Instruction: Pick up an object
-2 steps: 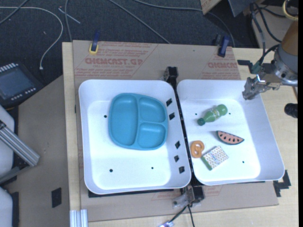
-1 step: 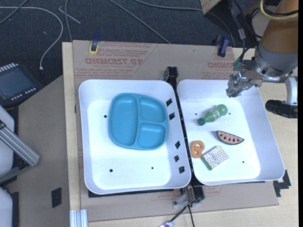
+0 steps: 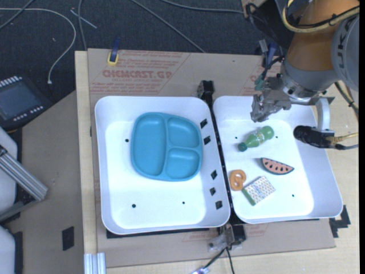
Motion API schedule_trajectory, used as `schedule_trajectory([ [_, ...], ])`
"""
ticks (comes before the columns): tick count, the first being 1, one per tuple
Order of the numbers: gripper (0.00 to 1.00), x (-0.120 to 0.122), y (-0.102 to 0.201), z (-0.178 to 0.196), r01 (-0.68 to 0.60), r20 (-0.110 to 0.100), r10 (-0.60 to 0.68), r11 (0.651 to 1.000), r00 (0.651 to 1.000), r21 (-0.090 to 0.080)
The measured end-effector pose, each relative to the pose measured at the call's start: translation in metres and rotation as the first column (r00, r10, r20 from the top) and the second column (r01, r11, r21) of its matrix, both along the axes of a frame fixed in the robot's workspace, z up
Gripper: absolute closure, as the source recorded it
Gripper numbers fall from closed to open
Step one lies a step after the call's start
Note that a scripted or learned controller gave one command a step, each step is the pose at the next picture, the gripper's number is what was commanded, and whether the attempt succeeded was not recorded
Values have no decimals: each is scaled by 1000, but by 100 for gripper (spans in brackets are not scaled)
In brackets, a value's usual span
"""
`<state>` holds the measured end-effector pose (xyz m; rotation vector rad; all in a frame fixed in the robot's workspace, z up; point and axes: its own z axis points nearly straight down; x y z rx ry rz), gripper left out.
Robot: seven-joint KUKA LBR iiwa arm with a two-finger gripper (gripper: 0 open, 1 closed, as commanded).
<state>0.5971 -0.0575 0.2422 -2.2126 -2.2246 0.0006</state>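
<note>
In the right bin lie a green bottle, a watermelon slice, an orange pretzel-shaped ring and a small checkered packet with a green end. My gripper hangs over the bin's back part, just above and behind the green bottle, with nothing seen between its fingers. The fingers are small and dark against the arm.
The left bin holds a blue divided plate. A black divider strip runs between the bins. Cardboard lies under both bins, and cables trail on the dark floor behind.
</note>
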Motion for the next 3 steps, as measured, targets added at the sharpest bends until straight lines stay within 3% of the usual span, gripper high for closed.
schedule_trajectory([
  [1, 100, 5, 49, 5, -1, 4, 1, 1000, 1000, 0],
  [3, 100, 9, 150, -24, 1, 1, -1, 1000, 1000, -1],
])
